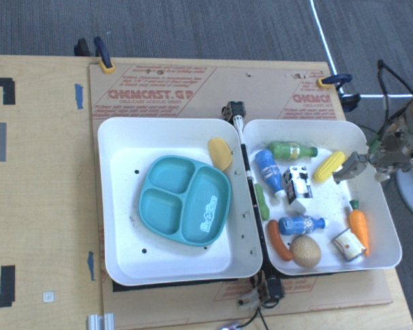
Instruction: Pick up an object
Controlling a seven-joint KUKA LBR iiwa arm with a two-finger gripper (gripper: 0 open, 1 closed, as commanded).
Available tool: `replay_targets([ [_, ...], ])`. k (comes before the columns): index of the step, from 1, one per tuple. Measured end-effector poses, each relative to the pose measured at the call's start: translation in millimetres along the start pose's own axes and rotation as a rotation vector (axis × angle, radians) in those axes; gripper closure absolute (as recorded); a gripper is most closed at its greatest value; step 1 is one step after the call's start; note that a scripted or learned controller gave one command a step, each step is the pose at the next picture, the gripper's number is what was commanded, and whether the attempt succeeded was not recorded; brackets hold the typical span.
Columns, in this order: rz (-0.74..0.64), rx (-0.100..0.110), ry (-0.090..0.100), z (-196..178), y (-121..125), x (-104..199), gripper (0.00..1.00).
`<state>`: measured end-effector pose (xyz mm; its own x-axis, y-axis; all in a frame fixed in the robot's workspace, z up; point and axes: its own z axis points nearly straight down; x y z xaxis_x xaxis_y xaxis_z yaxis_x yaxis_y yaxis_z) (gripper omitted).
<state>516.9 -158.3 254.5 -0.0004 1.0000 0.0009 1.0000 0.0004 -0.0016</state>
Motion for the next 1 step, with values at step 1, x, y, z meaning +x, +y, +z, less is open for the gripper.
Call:
replay_targets([
  [1, -0.162, 0.001, 0.000, 124.6, 64.0, 50.1, 0.00],
])
